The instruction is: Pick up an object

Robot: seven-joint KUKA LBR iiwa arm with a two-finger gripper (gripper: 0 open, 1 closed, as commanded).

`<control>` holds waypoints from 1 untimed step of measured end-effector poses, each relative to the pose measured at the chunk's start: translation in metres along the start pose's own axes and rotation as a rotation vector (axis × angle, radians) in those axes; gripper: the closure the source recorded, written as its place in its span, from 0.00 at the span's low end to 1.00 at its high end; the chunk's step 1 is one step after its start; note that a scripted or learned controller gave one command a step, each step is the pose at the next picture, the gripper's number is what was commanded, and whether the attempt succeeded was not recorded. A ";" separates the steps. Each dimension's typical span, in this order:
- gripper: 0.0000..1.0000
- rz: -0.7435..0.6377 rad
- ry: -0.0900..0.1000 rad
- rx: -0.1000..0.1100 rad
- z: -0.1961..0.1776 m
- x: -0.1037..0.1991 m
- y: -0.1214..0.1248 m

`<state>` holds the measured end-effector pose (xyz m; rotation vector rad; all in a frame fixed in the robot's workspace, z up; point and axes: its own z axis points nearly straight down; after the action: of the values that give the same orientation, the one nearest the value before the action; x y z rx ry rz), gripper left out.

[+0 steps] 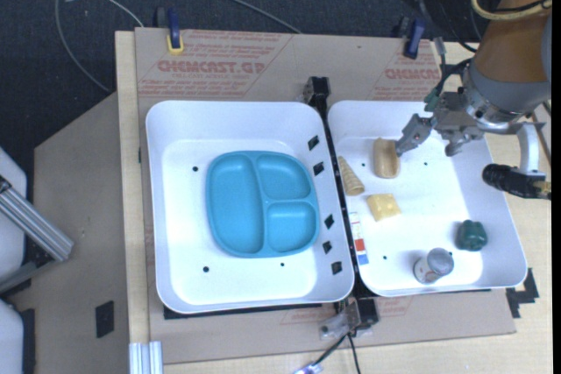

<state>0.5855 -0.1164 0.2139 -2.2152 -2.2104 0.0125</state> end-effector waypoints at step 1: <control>0.00 -0.003 -0.002 -0.013 -0.007 0.000 0.003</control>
<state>0.5883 -0.1162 0.2209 -2.2199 -2.2207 -0.0003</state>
